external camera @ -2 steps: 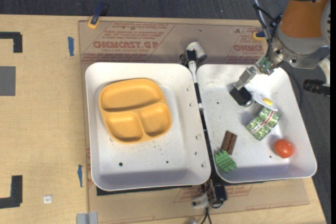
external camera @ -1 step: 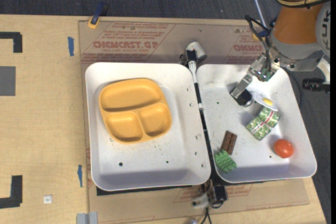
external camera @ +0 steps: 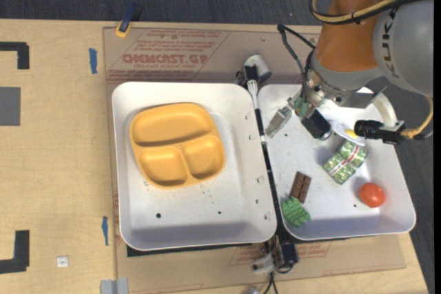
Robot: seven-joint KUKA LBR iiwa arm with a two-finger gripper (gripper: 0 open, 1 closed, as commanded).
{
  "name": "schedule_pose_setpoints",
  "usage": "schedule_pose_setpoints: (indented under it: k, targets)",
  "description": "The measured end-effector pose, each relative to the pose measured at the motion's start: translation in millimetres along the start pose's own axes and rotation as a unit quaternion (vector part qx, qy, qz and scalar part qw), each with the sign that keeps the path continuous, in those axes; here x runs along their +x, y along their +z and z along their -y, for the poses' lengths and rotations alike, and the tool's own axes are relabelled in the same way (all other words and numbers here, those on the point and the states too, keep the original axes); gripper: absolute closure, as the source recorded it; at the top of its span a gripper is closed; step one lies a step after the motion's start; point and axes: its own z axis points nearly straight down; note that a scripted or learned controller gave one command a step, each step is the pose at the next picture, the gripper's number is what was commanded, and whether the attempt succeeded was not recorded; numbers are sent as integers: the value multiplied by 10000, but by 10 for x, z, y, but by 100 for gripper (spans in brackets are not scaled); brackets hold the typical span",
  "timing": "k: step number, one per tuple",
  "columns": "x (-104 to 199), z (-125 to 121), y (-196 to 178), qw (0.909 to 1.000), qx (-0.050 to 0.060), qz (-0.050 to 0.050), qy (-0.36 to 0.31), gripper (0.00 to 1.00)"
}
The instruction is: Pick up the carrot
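The light brown desk is carrying black corner marks along its left edge and blue tape pieces near the cardboard sheet printed in red.

The left shallow white bin is lying on that sheet. A yellow three-compartment plastic plate is resting in the far-left part of this bin, with one long compartment on the far side and two smaller ones on the near side.

The right shallow white bin is sitting just beside the left bin, their rims touching along the middle seam. Near the seam, a small brown rectangular block is lying tilted, and a green knobbly toy is lying just beside it on the near side. To the right, a green-and-white patterned packet is lying tilted. A round orange-red toy is resting near the right rim, near side of the packet. No item in the bin is clearly identifiable as the carrot; its location cannot be told.

The grey arm with the orange band is reaching in from the far right. The gripper is hanging over the far part of the right bin, far side of the packet. Whether the gripper is wide or narrow cannot be told, and nothing is visibly held.
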Motion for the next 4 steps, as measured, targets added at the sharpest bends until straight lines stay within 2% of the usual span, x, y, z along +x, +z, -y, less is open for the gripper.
schedule_pose_setpoints:
  k: [1,2,3,4]
  targets:
    - [476,-538,-20,9998,-19,17,-212,0]
    - [1067,-475,5,9990,8,-2,444,0]
    - [1193,-918,599,9994,-6,9,-333,0]
    - [1408,-1001,815,9937,6,2,1121,0]
